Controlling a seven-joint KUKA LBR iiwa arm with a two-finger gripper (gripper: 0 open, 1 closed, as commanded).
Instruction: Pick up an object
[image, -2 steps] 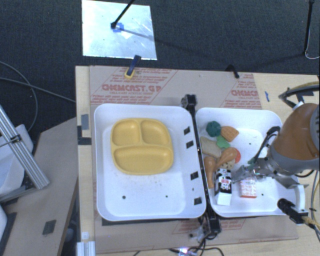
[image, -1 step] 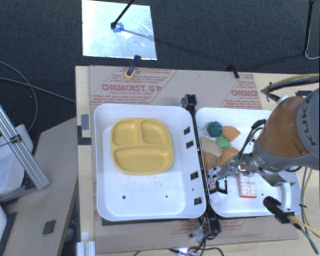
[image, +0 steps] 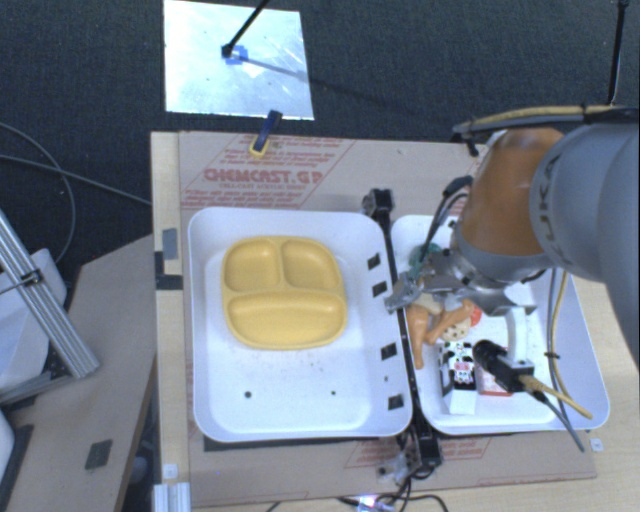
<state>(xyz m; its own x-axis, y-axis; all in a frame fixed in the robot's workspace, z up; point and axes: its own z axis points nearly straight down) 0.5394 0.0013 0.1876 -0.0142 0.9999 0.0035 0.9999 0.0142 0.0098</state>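
Fingers hidden under the wrist, state unclear; the gripper seems low over the right bin's objects; nothing visibly lifted yet.

We see two white plastic bins, smooth and a little shiny. The yellow plastic plate with three parts looks smooth and matt. The brown cardboard sheet with red letters looks like dull paper. The square silver metal sheet shines. The grey and orange robot arm looks smooth.
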